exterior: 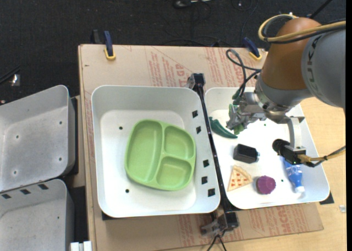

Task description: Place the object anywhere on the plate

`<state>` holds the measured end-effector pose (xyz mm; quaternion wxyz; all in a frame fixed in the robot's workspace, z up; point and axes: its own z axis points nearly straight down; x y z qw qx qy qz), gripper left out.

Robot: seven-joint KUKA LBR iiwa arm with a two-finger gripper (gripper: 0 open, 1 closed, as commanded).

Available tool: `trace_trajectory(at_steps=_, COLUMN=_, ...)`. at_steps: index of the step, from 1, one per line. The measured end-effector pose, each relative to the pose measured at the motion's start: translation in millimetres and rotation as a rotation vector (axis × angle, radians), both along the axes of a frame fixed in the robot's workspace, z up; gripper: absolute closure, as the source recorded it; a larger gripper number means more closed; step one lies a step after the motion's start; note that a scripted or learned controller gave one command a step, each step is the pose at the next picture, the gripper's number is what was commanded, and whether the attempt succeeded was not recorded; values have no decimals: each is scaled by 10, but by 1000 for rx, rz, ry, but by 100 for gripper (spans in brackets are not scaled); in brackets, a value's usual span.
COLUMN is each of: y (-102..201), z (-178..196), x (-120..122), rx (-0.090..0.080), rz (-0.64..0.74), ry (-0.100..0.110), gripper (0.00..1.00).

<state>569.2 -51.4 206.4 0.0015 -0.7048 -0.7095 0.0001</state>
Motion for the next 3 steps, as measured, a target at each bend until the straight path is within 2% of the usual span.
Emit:
trace_trajectory(at_steps=2, y=1056, z=236, x=-396, rx=0, rz=1, ry=0, gripper=100)
trace_trajectory(at_steps=3, y=1382, z=241, x=-694, rx=-1, rz=-1, ry=1, gripper=100)
